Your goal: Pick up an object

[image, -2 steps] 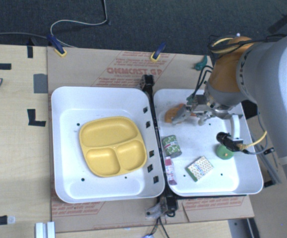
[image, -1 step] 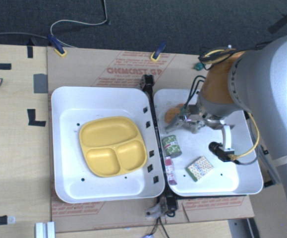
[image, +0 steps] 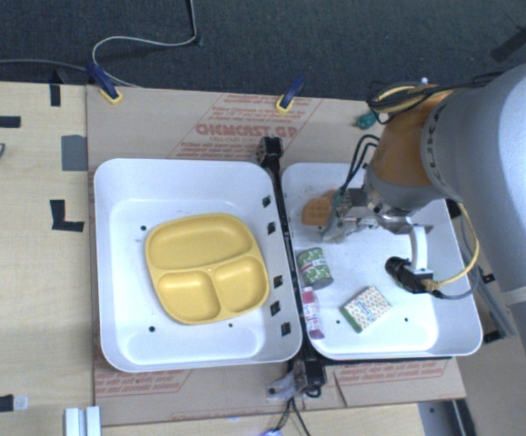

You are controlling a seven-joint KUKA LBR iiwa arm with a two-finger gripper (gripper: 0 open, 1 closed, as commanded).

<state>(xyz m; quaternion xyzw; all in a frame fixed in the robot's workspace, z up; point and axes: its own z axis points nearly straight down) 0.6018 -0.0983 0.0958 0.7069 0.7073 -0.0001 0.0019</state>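
The right bin (image: 444,330) holds several small things. A brown rounded lump (image: 316,210) lies near its back left corner. A green patterned can (image: 313,267) rests on its side by the left wall. A thin pink and white tube (image: 310,314) lies along that wall toward the front, and a small patterned box (image: 365,308) sits tilted near the front middle. My gripper (image: 340,222) is low over the bin floor, right beside the brown lump and just behind the green can. The grey arm with its orange band covers the bin's back right.
The left bin (image: 122,334) carries a yellow divided plate (image: 208,267). A black clamp (image: 270,150) joins the two bins at the back. Black cable loops hang from the wrist at the right. Brown cardboard lies under both bins.
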